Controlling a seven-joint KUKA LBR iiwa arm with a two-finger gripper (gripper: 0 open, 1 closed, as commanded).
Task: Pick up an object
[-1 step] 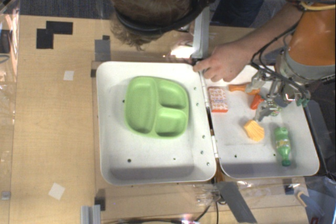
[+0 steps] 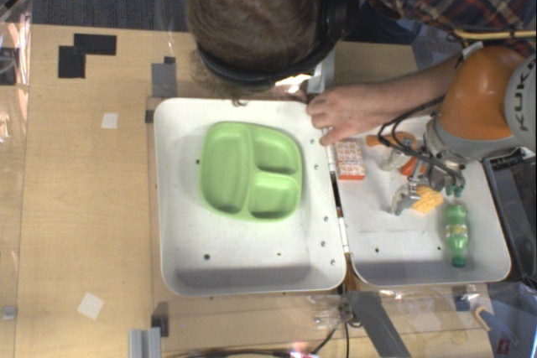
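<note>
My gripper [image 2: 409, 199] hangs low over the middle of the right bin [image 2: 377, 251], below the arm's orange band [image 2: 480, 103]. A yellow object [image 2: 430, 200] lies right beside it, touching or nearly so. A green bottle [image 2: 456, 234] lies just right of that, near the bin's right wall. A small red and white packet [image 2: 350, 160] rests at the bin's left side. An orange item [image 2: 409, 165] is partly hidden behind the gripper's cables. A green divided plate [image 2: 250, 170] lies in the left bin [image 2: 243, 264].
A person leans over the bench from the back. Their head [image 2: 256, 4] covers the left bin's far edge, and their hand [image 2: 348, 115] reaches into the right bin's far left corner, close to the packet.
</note>
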